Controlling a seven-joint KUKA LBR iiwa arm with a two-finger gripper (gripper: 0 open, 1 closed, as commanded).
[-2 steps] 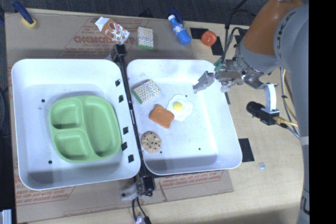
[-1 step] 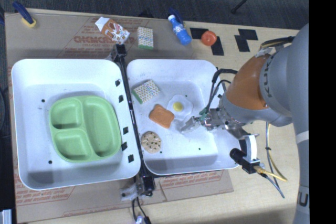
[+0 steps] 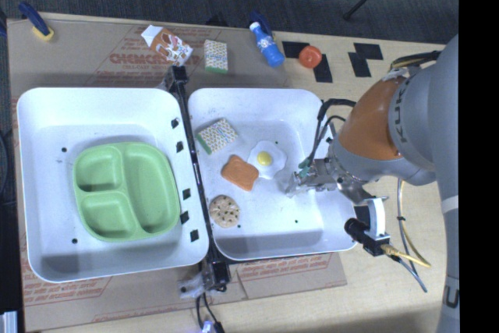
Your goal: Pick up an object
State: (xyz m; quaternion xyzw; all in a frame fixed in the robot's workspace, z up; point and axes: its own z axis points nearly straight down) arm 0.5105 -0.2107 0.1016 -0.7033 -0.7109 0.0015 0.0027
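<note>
Gripper (image 3: 300,179) low in right bin (image 3: 257,101), just right of the fried egg (image 3: 265,158); can't tell its state. Orange block (image 3: 239,172), cookie (image 3: 224,210), sponge (image 3: 217,135) lie left of it.

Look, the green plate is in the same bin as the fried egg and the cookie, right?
Not quite. The camera view shows the green plate alone in the left bin. The fried egg and the cookie lie in the right bin.

Green tray (image 3: 125,191), orange block (image 3: 239,172), speckled tan cookie (image 3: 224,210).
</note>
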